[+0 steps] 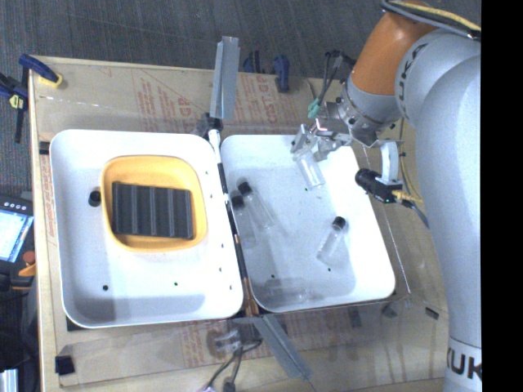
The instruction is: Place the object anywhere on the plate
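Nearest the camera, the front rims of the left bin and the right bin sit side by side on the bench, touching along a middle seam.

In the right bin, a clear vial with a black cap lies on the floor. Its long axis runs from near to far, leaning slightly right, with the cap at the far end. There is open white floor around it, and it lies well apart from the right wall.

Further back and to the left, a second clear vial lies close to the seam wall. Its black cap is at the far-left end and its body slants toward the near right.

In the left bin, the yellow plate fills the middle and holds a dark ribbed insert. A band of bare floor shows on every side of the plate, widest at the front.

Further back in the right bin, a third clear vial points almost straight near to far. Its far end meets the gripper, just inside the bin's far rim. Whether the gripper is spread wide, narrowed, or clamped on this vial cannot be told.

The grey arm rises along the right, with its orange band above the wrist.
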### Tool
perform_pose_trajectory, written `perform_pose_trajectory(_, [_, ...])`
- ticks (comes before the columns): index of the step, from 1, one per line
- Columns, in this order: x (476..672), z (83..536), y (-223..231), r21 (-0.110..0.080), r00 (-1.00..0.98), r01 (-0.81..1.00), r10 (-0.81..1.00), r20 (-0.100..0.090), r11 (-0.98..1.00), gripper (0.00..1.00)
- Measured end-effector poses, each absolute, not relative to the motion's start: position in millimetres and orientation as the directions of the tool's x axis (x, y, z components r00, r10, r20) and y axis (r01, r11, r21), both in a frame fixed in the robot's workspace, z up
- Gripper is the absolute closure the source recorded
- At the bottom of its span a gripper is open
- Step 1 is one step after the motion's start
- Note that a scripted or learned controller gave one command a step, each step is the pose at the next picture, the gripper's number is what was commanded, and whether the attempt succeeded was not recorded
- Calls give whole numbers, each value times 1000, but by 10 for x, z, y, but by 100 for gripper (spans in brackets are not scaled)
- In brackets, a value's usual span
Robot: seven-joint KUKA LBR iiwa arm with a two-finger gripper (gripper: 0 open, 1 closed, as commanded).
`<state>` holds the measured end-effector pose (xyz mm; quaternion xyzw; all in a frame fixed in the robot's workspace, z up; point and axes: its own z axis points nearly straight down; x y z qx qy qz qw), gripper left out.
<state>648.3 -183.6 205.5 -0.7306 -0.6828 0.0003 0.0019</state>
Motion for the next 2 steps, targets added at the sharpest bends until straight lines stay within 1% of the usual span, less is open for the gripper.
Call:
perform_pose_trajectory(1, [6079,1882,-1415,-6,-156,988,988,2,156,100])
perform_pose_trajectory(2, [6185,1902,-612,-6,-307,952,952,2,307,100])
